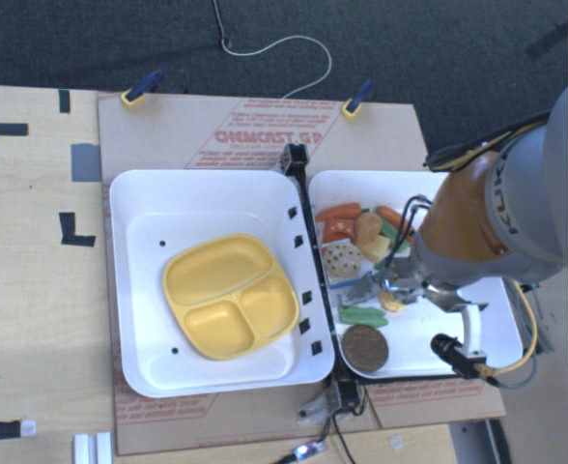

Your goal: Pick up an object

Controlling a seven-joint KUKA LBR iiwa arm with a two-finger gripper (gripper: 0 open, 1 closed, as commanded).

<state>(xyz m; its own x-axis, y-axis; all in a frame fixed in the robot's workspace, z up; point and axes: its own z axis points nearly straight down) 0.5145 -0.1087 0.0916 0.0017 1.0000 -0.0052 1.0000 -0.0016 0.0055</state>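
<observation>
Toy food, white bins, cardboard, carpet

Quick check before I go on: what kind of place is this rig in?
Probably a robot lab test bench, not a kitchen: two white bins clamped on a cardboard sheet, a yellow divided plate, toy food, and a loose cable on dark carpet.

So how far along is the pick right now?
Nothing looks picked yet. The arm is down over the right bin, its gripper among the small objects beside the brown disc. No object is visibly held. Grasping and lifting remain. The yellow tray sits in the left bin.
</observation>
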